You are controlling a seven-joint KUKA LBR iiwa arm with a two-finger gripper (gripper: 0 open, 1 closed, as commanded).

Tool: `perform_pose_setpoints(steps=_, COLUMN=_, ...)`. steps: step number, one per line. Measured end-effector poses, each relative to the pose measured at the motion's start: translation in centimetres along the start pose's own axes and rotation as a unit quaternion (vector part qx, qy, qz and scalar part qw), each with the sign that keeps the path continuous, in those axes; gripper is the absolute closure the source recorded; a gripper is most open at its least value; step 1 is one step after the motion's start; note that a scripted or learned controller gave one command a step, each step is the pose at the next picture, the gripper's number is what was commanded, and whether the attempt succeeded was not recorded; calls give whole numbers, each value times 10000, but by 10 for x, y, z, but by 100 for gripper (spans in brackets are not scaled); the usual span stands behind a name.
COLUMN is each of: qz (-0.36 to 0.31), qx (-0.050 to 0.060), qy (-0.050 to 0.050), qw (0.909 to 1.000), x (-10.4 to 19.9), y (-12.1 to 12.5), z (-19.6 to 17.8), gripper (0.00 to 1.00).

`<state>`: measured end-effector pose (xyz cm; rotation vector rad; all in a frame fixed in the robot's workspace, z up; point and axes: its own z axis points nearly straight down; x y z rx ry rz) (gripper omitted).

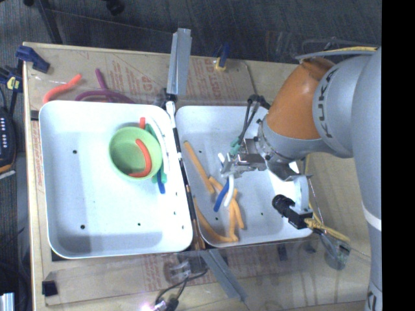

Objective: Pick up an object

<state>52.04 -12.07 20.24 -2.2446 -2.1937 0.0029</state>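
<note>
1. Gripper (228,166) of the grey arm (337,109) is low over the right bin (266,203), near the middle of it. From this view I cannot tell if it is open or closed.
2. A blue stick (224,194) lies in the right bin, just below the gripper in the picture. Its upper end comes very close to the gripper tip, and its lower end points toward the near edge of the bin. I cannot tell if the gripper touches it.
3. A long orange stick (198,164) lies at a slant to the left of the gripper, close to the left wall of this bin.
4. More orange sticks (237,216) lie around the lower end of the blue stick, and a curved orange piece (217,236) follows the near wall of the bin.
5. The left bin (84,199) holds a green bowl (130,149), well apart from the gripper. A red curved piece (148,162) lies inside the bowl.
6. A small blue piece (161,185) and a thin green stick (159,151) lie against the right side of the bowl.
7. On the bench (130,274) behind the left bin, outside both bins, lie an orange-red piece (61,88) and a purple hose (97,96).
</note>
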Motion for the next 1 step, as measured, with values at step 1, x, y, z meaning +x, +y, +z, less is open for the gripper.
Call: perform_pose_setpoints(steps=1, qz=-26, qx=5, qy=6, qw=10000, x=1, y=1, z=-9, gripper=100)
